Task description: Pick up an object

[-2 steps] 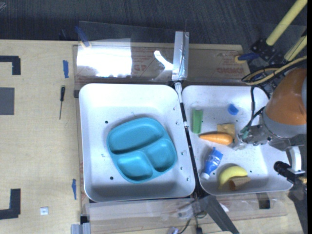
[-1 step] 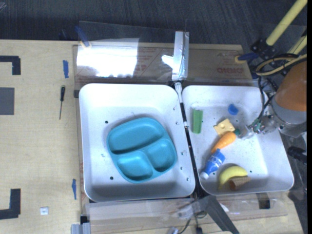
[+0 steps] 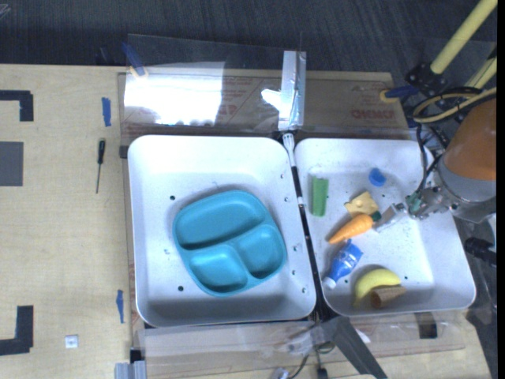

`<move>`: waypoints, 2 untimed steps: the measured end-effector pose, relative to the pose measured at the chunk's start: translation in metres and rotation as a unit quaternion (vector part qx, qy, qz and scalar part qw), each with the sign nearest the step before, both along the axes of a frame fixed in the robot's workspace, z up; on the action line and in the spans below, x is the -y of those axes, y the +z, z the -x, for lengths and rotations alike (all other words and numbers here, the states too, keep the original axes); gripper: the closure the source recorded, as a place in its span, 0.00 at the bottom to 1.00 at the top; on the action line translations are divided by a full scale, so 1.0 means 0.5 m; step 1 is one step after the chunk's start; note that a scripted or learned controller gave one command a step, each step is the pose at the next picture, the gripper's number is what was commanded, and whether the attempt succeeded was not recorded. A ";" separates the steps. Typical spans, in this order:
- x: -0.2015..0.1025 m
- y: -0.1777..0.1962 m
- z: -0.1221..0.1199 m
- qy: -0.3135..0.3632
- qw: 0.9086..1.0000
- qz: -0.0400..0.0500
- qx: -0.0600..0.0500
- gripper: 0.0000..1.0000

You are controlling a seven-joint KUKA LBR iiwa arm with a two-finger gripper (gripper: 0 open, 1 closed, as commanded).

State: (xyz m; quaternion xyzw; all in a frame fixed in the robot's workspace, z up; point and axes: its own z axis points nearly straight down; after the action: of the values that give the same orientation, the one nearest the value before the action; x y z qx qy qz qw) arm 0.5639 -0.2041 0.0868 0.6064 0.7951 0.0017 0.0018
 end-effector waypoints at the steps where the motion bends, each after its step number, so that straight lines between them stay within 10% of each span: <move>1: -0.143 0.165 -0.162 -0.039 0.999 0.000 0.003 0.00; 2: -0.211 0.001 -0.087 0.026 1.000 0.001 0.001 0.00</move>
State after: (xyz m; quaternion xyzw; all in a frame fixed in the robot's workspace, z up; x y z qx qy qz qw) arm 0.6073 -0.0986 0.0876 0.5852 0.8109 0.0014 0.0028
